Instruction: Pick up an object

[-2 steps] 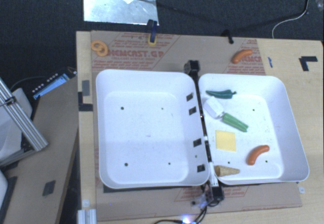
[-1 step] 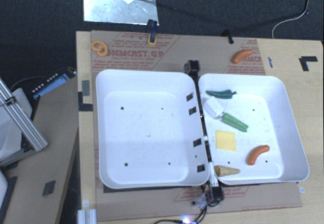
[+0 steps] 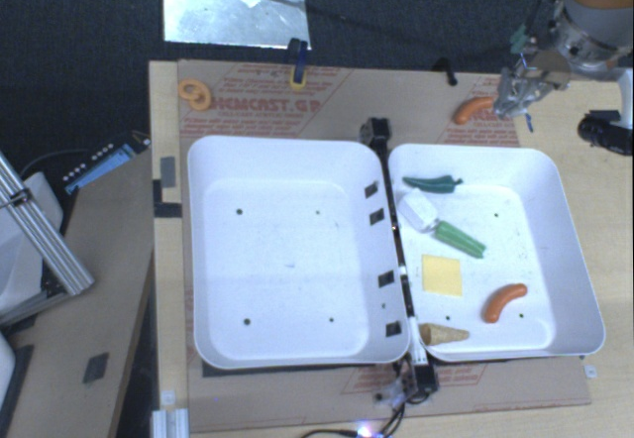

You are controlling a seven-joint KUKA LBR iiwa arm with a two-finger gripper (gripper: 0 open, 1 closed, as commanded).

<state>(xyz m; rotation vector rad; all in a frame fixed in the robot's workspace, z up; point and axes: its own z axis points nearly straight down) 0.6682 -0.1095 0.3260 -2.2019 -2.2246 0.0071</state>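
Tool (image 3: pixel 517 97) hangs beyond the far edge of the right bin (image 3: pixel 570 218), over the bare bench (image 3: pixel 327 94) near its far right corner, just beside an orange sausage (image 3: pixel 473 110) lying there outside the bins. Whether the tool is clenched or released I cannot tell, as its tip is too small and cluttered to read, and nothing can be made out in its grasp.

Going by size, the left bin (image 3: pixel 287 159) sits at the middle of the bench, and the right bin touches it along their shared edge. The right bin carries the pickable things: a green-handled brush or knife (image 3: pixel 442 226) with a white head near the bin's middle, a yellow cheese slice (image 3: pixel 442 275) just nearer, a dark green pepper (image 3: pixel 432 184) toward the far edge, a second orange sausage (image 3: pixel 504 302) toward the near right corner, and a small tan cone-like piece (image 3: pixel 442 333) at the near left corner.

By my judgement the pick is not yet done: every object lies at rest, so approach, closing and lifting all remain.
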